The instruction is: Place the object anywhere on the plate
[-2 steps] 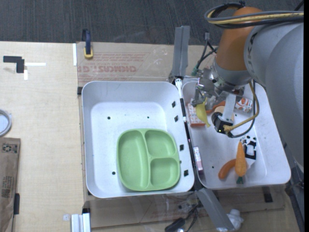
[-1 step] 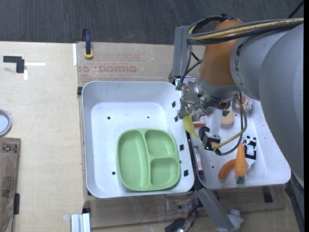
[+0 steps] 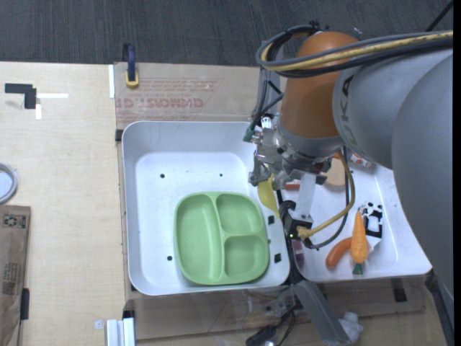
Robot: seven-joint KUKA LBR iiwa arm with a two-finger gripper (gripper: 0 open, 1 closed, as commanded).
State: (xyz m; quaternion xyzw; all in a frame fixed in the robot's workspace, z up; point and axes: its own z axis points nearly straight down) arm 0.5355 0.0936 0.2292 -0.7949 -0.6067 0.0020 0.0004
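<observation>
One fixed camera above the bench (image 3: 57,164), slanted down on both bins (image 3: 144,193); arm (image 3: 403,107) close at right

A pale wooden bench (image 3: 57,171) carries two shallow white bins side by side, the left bin (image 3: 144,164) at centre and the right bin (image 3: 403,258) toward 4 o'clock. A cardboard sheet (image 3: 173,96) lies flat at 12 o'clock. At 9 o'clock sits what may be a tape roll (image 3: 6,184), with a brown packet (image 3: 14,254) just below it.
</observation>
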